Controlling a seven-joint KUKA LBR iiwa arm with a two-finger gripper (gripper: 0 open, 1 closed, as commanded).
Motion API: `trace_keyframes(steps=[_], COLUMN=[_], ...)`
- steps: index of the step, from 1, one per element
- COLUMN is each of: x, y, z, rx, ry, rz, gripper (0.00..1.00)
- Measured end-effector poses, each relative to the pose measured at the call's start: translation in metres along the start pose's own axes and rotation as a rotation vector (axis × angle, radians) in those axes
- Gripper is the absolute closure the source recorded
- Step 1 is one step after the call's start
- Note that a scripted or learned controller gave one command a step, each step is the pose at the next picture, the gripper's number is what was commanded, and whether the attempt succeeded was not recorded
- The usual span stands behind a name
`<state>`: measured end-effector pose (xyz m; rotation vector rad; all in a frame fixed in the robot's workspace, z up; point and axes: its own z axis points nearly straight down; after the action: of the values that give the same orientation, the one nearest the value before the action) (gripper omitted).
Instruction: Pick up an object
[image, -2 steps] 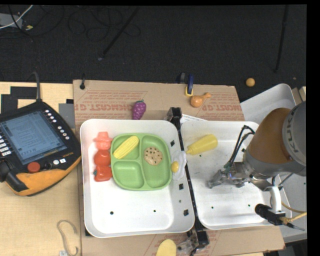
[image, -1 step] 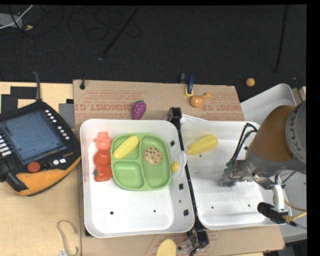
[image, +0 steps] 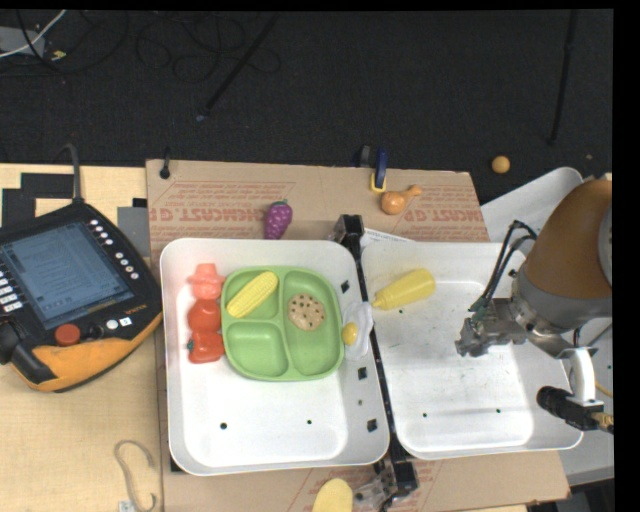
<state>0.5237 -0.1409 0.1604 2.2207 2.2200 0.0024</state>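
My gripper (image: 478, 338) hangs low over the right part of the right bin (image: 450, 425), beneath the orange wrist band. A yellow bottle-shaped toy (image: 404, 290) lies at that bin's far left, well to the left of the gripper. In the left bin (image: 260, 440) sits a green divided plate (image: 282, 325) bearing a yellow corn cob (image: 249, 293) and a cookie (image: 306, 312). A red and pink toy figure (image: 205, 313) lies left of the plate. A small yellow piece (image: 350, 334) rests at the plate's right edge.
A control pendant (image: 70, 285) lies on the bench at left. On the cardboard behind the bins sit a purple toy (image: 277, 219) and an orange toy (image: 396, 199). A yellow object (image: 332, 494) lies in front of the bins. A black divider (image: 366, 350) separates the bins.
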Motion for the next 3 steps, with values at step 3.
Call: trace_keyframes(steps=[3], x=[0.044], y=[0.036], z=[-0.075], rx=[0.001], ry=[0.001], rz=[-0.004], gripper=[1.00])
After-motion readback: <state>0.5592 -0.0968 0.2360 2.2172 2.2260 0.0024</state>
